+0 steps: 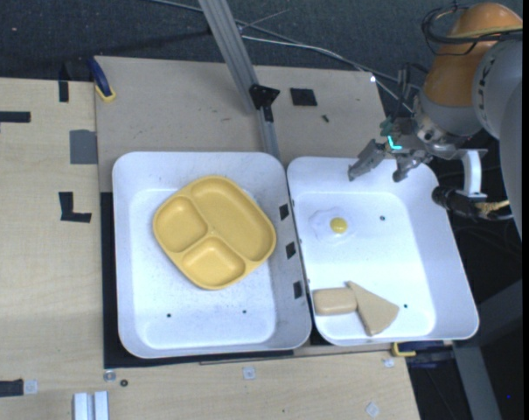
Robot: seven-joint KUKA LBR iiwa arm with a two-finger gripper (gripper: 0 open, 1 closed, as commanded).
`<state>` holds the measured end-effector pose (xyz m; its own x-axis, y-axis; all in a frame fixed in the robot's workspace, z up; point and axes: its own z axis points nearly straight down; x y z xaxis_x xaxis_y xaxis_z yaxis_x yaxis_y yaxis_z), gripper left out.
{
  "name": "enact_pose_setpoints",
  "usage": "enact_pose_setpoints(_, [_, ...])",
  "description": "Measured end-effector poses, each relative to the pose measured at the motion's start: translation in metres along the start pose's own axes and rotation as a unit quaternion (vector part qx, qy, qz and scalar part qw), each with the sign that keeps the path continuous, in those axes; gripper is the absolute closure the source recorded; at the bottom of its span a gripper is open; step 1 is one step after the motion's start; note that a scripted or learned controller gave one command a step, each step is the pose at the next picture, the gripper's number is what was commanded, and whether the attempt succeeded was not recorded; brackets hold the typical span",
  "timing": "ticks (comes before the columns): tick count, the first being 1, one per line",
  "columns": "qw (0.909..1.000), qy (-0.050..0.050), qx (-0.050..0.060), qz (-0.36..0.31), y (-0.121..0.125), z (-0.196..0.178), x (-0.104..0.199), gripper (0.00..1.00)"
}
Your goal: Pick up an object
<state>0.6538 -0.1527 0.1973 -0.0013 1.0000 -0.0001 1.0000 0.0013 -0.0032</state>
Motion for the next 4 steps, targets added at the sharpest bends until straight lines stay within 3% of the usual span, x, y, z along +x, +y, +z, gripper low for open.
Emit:
enact_pose_setpoints(1, [1.0000, 0.000, -0.001, 0.000, 0.000, -0.001, 0.000, 0.00])
enact_pose_setpoints(3, [1.0000, 0.000, 0.001, -0.001, -0.010, 0.099, 0.012, 0.00])
enact_pose_setpoints(4, [1.0000, -0.001, -0.002, 0.000, -0.009, 0.110, 0.012, 0.00])
